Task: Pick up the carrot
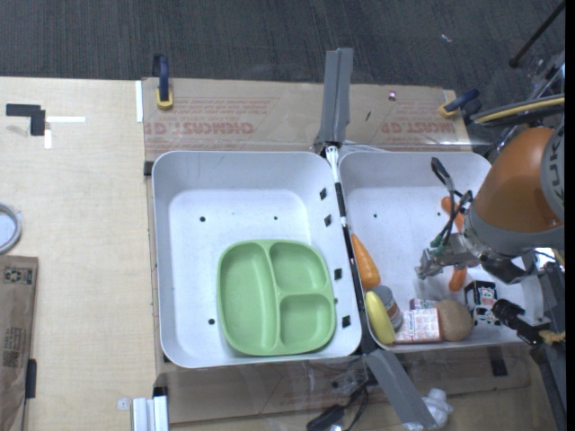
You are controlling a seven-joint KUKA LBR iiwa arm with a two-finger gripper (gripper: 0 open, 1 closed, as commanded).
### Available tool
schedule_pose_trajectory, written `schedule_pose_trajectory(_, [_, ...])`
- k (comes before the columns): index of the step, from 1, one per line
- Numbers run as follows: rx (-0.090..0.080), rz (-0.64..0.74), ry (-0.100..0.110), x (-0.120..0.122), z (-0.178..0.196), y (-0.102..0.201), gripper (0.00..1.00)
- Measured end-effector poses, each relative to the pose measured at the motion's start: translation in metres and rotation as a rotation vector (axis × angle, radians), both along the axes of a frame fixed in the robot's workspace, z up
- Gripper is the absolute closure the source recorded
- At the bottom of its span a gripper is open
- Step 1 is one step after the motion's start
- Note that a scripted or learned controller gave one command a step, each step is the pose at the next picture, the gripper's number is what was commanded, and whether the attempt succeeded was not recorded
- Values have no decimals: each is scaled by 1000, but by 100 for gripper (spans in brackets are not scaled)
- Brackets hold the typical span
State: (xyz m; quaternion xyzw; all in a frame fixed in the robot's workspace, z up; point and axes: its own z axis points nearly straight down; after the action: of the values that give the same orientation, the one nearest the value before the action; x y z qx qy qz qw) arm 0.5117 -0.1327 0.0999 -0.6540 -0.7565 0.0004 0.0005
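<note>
Carrot (363, 259) lying against the left wall of the right bin (395, 173), just past the divider, slanting from upper left to lower right, orange and tapered. Touching nothing but the bin floor and wall, as far as can be told. Just below it, a yellow banana-like fruit (378, 318) along the same wall, with a small dark-topped can (388, 300) beside it, then a red-and-white packet (418, 322) and a brown potato-like lump (454, 320) in the lower middle of that bin.

Pincer (435, 263) hanging low over the right bin's middle-right, well apart from the carrot, with bare white floor between. Fingers too small and dark to read (open or closed: cannot tell). Nothing seen between them. Close to the pincer's right, an orange piece (457, 279) partly behind the wrist, and another orange bit (446, 206) higher up beside a black utensil (444, 175). A black-and-white card (483, 296) near the bin's lower right.

Arm (514, 196) entering from the right edge, its orange band large above the grey wrist.

Left bin (180, 241) holding a green divided plate (277, 297) in its lower centre, three compartments, all bare. Pale table (72, 196) to the left, with a roll of tape (5, 229) at the far left edge and a blue-and-yellow clamp (162, 82) at the top.
</note>
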Motion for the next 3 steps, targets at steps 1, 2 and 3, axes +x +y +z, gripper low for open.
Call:
schedule_pose_trajectory(1, [0,293,-1,3,91,105,100])
schedule_pose_trajectory(2, [-2,-28,1,29,91,42,100])
schedule_pose_trajectory(3, [-3,-235,0,87,91,55,100])
